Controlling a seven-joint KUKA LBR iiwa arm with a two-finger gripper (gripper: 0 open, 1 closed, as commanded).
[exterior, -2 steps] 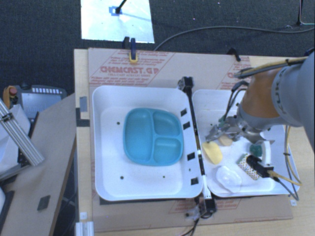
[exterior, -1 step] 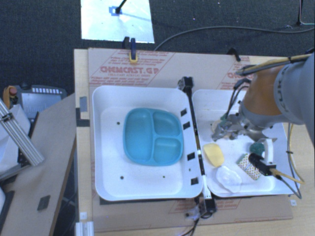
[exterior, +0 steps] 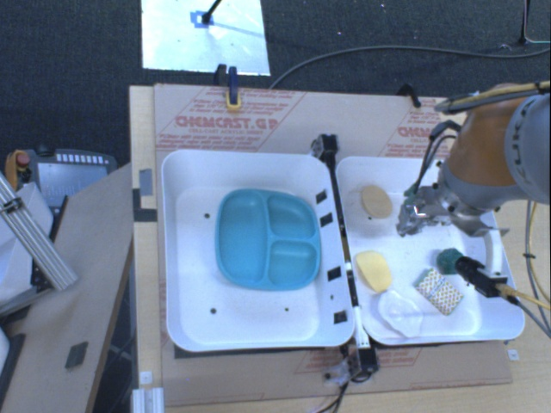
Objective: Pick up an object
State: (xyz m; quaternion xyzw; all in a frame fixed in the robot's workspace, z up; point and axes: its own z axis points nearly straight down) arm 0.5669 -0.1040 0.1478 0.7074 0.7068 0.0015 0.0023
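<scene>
My gripper hangs over the middle of the right bin, reaching in from the right. A tan oval piece lies just left of it, apart from it. Nearer the front sit a yellow lump, a clear crumpled plastic item and a small checker-patterned block. A dark teal round object rests below and right of the gripper, beside the wrist. Nothing shows in the gripper's grasp.
The left bin holds a blue divided plate. A black-clipped divider separates the two bins. Cardboard lies under both bins, with a yellow clamp at its back edge.
</scene>
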